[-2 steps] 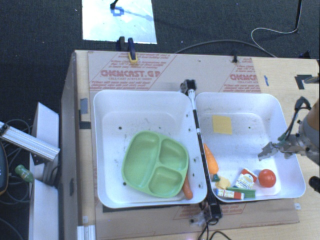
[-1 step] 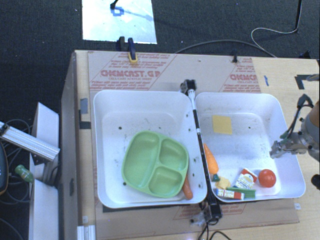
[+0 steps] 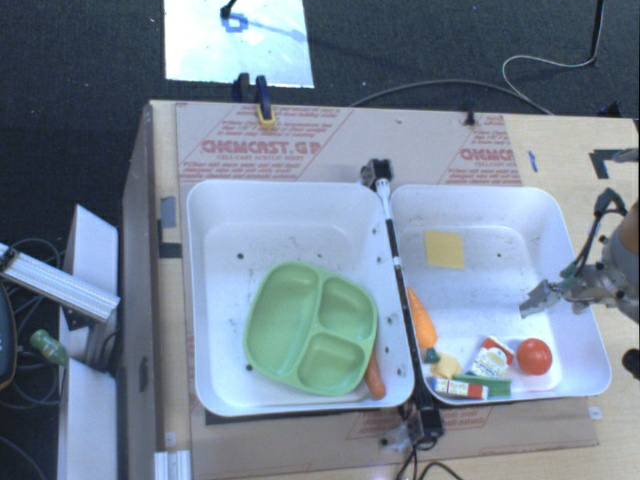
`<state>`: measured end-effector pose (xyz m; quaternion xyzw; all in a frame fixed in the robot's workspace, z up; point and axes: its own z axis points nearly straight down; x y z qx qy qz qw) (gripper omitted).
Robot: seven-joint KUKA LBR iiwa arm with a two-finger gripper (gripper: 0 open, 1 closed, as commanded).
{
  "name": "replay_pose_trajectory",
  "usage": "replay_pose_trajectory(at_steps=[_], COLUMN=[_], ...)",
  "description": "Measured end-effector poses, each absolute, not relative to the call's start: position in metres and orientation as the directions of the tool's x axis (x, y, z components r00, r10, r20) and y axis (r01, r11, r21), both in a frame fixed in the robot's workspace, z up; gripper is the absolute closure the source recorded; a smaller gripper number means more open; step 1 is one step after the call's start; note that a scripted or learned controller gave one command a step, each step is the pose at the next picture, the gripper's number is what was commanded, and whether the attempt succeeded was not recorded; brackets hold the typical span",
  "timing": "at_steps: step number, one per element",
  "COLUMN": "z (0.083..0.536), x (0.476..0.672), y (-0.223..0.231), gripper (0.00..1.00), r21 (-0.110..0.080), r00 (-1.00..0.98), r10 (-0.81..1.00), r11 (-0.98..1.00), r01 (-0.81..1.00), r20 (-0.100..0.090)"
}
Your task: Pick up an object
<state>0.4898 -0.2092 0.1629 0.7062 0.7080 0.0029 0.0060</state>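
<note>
Toy foods crowd the right bin's [image 3: 500, 218] near edge — carrot [image 3: 422, 320], small packets [image 3: 480, 368], red tomato [image 3: 535, 355]. Above them the gripper [image 3: 545, 298] hovers, apparently holding nothing — whether its fingers stand apart I cannot tell.

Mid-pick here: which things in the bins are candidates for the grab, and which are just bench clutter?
Candidates:
round red tomato
flat yellow square
orange carrot in the right bin
small red-and-white carton
orange carrot beside the tray
green plastic divided tray

Clutter:
blue-and-yellow clamp
black cable
</note>
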Motion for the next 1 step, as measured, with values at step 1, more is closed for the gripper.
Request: replay_pose_trajectory(at_steps=[1], z=[0.1736], x=[0.4907], y=[-0.2097], gripper=[1.00], r21=[0.016], r00=[-0.005], r10=[1.000], r11=[0.005], r01=[1.000], r20=[-0.005])
